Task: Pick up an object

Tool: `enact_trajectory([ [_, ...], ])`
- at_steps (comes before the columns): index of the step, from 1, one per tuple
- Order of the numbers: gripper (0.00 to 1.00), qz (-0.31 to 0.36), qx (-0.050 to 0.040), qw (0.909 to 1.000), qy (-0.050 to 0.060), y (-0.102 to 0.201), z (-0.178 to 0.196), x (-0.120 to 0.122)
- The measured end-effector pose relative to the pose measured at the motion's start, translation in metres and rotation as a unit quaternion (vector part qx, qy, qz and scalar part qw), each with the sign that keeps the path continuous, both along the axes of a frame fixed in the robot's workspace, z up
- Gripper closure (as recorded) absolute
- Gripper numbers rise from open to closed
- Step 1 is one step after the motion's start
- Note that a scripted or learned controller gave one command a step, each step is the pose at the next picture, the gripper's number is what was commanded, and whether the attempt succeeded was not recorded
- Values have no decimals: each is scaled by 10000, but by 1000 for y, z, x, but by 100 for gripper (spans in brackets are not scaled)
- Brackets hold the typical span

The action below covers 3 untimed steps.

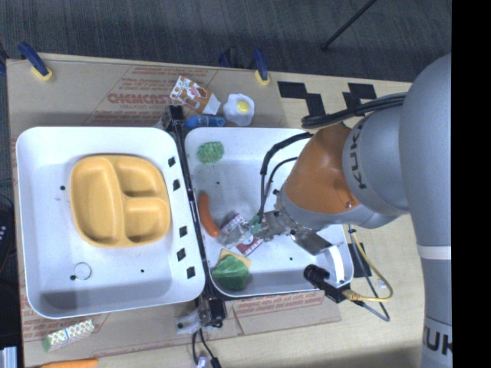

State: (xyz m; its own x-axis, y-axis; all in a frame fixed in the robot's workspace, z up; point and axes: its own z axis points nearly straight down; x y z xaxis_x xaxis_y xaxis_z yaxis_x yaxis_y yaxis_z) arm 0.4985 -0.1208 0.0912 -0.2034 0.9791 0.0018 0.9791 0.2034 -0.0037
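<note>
The right bin (307, 140) holds 4 things: 1 broccoli floret (210, 152), 1 orange carrot (206, 214), 1 crinkled wrapper (238, 229) and 1 green wedge (231, 271). The gripper (265, 225) sits at the wrapper. The left bin (38, 205) holds 1 yellow tray (120, 199).

Legible markings on the arm and the bench sheet.
White letters "KUK" run along the grey arm (383, 167) beside its orange band, the word cut off at the band's edge; "KU" stands again on the arm's lower part at the bottom right. The cardboard sheet (130, 90) under the bins carries red print above the left bin, too blurred to read with certainty.
</note>
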Motion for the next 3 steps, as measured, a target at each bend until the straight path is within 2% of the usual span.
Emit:
enact_trajectory([
  [1,0,-751,-5,9972,-5,25,0,21],
  [2,100,-729,-6,9973,1,25,11,22],
  [3,100,-603,-3,9982,-7,22,92,-9],
])
